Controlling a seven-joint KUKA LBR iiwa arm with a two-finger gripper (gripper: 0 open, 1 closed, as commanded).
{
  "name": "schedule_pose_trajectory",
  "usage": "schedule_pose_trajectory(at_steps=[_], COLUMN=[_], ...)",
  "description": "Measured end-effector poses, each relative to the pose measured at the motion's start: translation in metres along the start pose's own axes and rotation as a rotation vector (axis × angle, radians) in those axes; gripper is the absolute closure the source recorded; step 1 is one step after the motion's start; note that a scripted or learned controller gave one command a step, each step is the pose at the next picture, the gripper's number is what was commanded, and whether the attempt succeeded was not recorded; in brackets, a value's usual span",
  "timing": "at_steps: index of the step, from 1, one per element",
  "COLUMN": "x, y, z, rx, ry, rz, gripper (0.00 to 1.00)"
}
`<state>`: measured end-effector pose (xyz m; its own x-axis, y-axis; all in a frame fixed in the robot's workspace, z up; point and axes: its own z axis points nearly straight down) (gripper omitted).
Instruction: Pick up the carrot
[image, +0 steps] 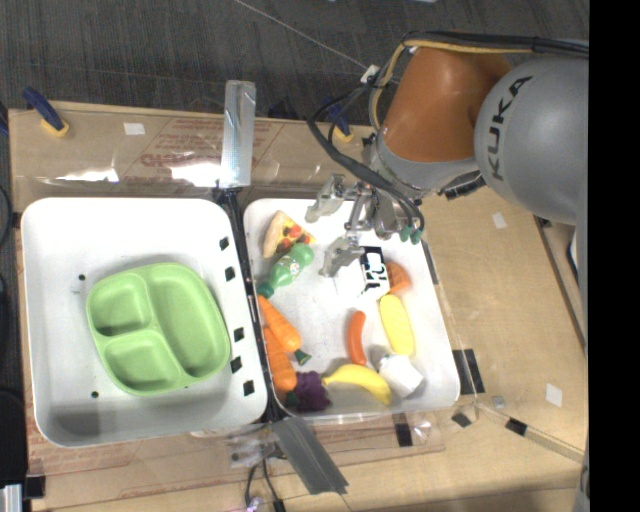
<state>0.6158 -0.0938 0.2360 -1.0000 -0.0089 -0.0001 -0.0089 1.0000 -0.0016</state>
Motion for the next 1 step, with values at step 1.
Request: schedule_pose_trajectory(at_steps=[1], x=[0.0369], y=[0.0009], z=[0.1243], rx=[0.001], ry=[-0.022], rz=[0.103], gripper=[0.00])
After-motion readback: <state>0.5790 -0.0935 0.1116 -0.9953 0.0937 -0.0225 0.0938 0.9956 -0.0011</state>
